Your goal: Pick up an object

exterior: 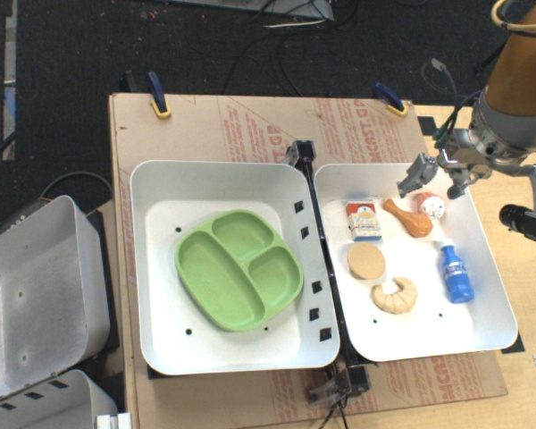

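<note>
The claw (436, 175) hangs with its two fingers spread apart and nothing between them, over the far end of the right bin (500, 315). Just below it lies a toy drumstick (407, 217), beside a small white ball (432, 206). The drumstick looks light, hard and smooth, likely slippery; its thin handle end seems the easiest place to pinch.

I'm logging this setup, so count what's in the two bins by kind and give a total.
Tray: 1
Carton: 1
Drumstick: 1
Ball: 1
Cookie: 1
Croissant: 1
Bottle: 1
Total: 7
</note>
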Controlling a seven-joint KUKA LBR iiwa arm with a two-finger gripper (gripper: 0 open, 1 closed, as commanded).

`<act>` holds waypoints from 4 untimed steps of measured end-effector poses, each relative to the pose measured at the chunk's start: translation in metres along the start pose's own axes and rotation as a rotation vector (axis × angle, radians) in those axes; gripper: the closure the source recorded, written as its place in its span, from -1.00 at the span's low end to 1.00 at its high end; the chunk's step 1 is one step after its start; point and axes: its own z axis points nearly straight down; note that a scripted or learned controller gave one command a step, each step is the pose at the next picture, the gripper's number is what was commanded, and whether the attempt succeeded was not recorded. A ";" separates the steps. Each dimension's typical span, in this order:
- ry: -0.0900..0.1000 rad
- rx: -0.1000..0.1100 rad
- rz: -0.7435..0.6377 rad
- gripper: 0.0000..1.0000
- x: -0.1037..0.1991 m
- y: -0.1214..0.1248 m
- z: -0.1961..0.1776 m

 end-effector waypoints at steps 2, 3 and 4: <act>-0.002 -0.007 0.001 -1.00 -0.009 0.005 0.048; -0.001 -0.007 0.001 -1.00 -0.005 -0.003 0.105; -0.001 -0.008 -0.003 -1.00 0.005 0.001 0.155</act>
